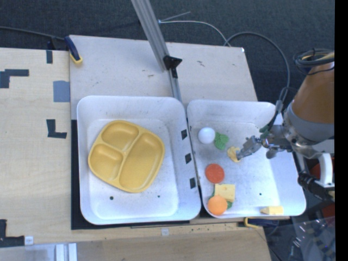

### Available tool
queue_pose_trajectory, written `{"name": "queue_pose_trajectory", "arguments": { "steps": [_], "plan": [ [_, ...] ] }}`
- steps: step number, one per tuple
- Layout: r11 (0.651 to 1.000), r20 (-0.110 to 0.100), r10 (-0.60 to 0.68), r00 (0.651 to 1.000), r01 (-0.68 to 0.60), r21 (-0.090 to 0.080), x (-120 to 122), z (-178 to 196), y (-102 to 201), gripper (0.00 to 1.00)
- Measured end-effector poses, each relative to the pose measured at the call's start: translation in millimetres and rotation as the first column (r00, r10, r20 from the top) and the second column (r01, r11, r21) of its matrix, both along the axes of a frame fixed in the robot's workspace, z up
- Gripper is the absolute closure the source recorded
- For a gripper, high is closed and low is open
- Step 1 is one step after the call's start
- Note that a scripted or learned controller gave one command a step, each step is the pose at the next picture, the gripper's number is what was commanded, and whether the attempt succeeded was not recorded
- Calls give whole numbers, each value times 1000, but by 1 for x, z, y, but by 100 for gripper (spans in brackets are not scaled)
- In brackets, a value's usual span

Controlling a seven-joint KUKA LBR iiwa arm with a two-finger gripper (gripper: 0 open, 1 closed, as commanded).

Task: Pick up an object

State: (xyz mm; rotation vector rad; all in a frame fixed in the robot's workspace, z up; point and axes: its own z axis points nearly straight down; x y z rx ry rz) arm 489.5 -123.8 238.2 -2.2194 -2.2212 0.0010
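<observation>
My gripper [246, 148] hangs low in the right bin [250, 116], reaching in from the right. A small yellow piece [234, 155] lies right at its tip, touching or nearly touching it; whether the piece is gripped is unclear. To the left of it sit a white ball [206, 135] and a green piece [221, 141]. Nearer the front lie a red disc [215, 173], a yellow block [225, 191] and an orange ball [217, 205].
A flat yellow chip [272, 210] lies at the right bin's front right corner. The left bin [87, 200] holds a yellow divided plate [126, 155]. A metal post [152, 29] slants over the bench behind the bins. Cables run at the back right.
</observation>
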Motion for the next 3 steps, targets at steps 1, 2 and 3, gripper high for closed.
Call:
{"name": "queue_pose_trajectory", "arguments": {
  "steps": [1,2,3],
  "plan": [
    [1000,3,6,1000,-6,1,-4,33,49,0],
    [1000,0,2,1000,-2,0,-4,41,47,100],
    [1000,1,4,1000,-4,-2,60,8,81,100]
  ]
}}
